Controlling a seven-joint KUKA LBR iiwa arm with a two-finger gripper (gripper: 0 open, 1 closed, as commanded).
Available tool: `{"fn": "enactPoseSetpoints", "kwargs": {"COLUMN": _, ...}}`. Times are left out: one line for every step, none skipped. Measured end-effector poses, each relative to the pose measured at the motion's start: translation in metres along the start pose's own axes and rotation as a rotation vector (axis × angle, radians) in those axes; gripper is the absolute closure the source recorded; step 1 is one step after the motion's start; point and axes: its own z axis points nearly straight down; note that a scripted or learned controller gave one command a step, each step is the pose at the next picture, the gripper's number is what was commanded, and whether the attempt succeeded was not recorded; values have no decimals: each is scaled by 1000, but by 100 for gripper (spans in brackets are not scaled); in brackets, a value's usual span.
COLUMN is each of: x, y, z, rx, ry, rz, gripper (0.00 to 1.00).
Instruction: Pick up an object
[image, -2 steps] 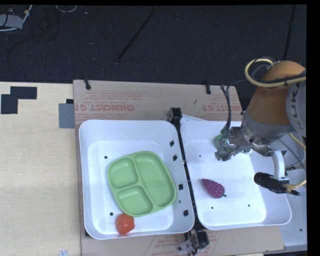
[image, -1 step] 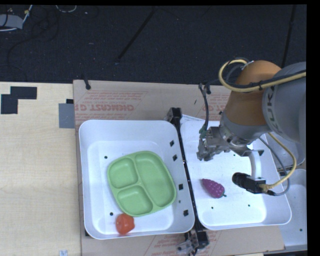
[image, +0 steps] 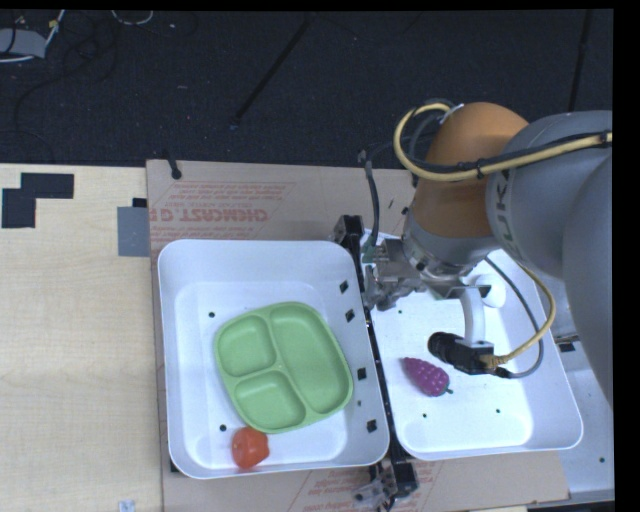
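A purple, bumpy fruit-like object (image: 425, 376) lies in the right bin (image: 500, 430), near its middle left. A small orange-red object (image: 250, 447) sits in the front corner of the left bin (image: 190, 300), just below a green divided plate (image: 283, 366). My gripper (image: 383, 282) hangs over the back left of the right bin, close to the wall between the two bins. It is well behind the purple object and not touching it. The orange band and grey wrist hide most of the gripper.
A black connector with a yellow cable (image: 462, 352) hangs from the arm just right of the purple object. The divider between the bins (image: 365, 340) runs right beside the gripper. Cardboard (image: 250, 200) lies under both bins.
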Motion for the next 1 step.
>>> {"fn": "enactPoseSetpoints", "kwargs": {"x": 51, "y": 13, "z": -11, "rx": -1, "ry": 0, "rz": 0, "gripper": 100}}
